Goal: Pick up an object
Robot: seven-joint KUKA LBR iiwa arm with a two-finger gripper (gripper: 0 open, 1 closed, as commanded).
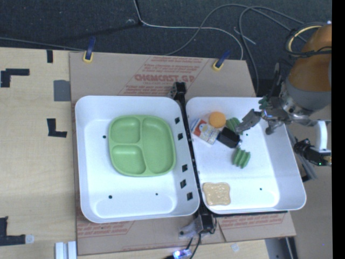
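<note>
Gripper (235, 132) is low in the right bin (280, 169) near its far edge; finger state cannot be judged. Just beside it lie an orange ball (217, 118), a green ridged piece (241, 158) and a small carton (206, 131).

lab | robot arm (310, 74) | taped bench (32, 144) | clamped cardboard (161, 74) | loose cables (215, 20)
</note>
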